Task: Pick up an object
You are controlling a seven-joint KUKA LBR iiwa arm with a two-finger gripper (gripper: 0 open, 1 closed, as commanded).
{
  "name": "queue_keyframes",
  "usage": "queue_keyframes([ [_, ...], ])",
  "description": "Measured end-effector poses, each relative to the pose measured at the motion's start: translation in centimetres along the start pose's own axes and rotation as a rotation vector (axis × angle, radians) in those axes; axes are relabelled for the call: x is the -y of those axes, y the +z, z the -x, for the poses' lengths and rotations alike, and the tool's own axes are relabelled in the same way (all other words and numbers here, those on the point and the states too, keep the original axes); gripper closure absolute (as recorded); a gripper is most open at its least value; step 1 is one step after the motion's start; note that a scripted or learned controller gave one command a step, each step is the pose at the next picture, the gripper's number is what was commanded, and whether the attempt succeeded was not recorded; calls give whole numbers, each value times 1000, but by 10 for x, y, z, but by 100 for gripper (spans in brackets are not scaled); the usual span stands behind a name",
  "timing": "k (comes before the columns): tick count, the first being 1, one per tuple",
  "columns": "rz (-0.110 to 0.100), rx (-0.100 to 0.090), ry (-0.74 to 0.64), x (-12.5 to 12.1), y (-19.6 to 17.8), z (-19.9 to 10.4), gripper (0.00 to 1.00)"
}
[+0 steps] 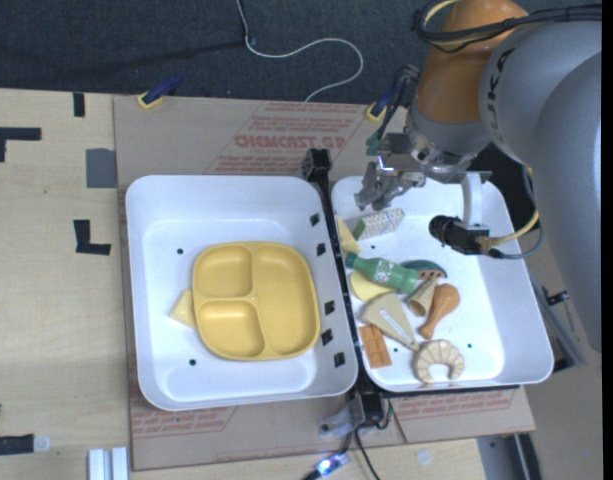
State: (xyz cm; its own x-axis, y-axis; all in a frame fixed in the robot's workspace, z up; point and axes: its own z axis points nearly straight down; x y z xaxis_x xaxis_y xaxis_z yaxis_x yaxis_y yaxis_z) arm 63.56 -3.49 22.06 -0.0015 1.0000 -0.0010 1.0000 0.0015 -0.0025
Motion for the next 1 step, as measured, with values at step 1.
queue_keyframes([
  [1, 0, 1, 1, 5, 7, 10, 100],
])
